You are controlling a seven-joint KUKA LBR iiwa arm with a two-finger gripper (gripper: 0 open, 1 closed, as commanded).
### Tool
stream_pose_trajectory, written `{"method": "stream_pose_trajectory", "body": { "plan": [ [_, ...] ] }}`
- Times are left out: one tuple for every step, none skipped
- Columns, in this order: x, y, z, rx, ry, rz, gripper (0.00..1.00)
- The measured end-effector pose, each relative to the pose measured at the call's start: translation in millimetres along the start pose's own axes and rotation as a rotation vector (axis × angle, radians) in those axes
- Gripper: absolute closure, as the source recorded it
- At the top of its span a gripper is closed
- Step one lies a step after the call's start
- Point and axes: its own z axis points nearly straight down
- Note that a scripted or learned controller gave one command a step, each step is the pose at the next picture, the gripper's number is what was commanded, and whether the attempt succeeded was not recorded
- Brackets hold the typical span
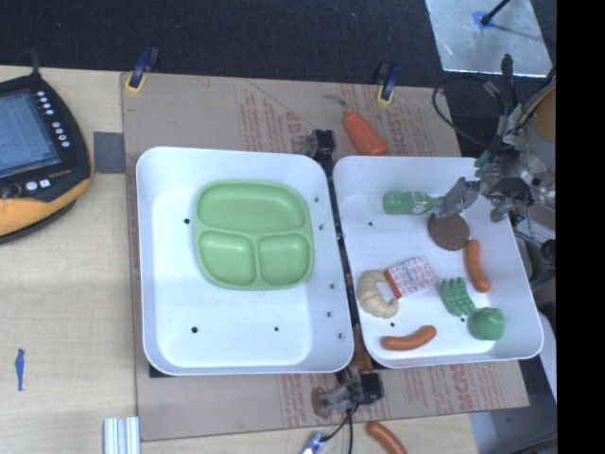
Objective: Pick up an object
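Tool (480, 197) hovering at right bin's (352, 253) upper right, fingers spread, gripping nothing. Nearest candidate: brown disc (449, 232) just below, probably light, stiff and flat, so awkward to pinch except across its edge. Green bottle (412, 201) beside it likely easier, taken across the body. Also in right bin: two sausages (476, 265), pretzel (378, 294), red-and-white packet (412, 275), green vegetable (486, 323). Left bin (161, 282): green divided plate (253, 234).
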Motion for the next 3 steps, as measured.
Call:
{"method": "stream_pose_trajectory", "body": {
  "plan": [
    [-10.8, 50.6, 124.7, 0.002, -0.001, -0.002, 0.0],
    [-56.5, 92.9, 165.2, 0.004, 0.0, 0.001, 0.0],
    [-20.9, 53.3, 164.3, 0.0, -0.001, -0.001, 0.0]
  ]
}}
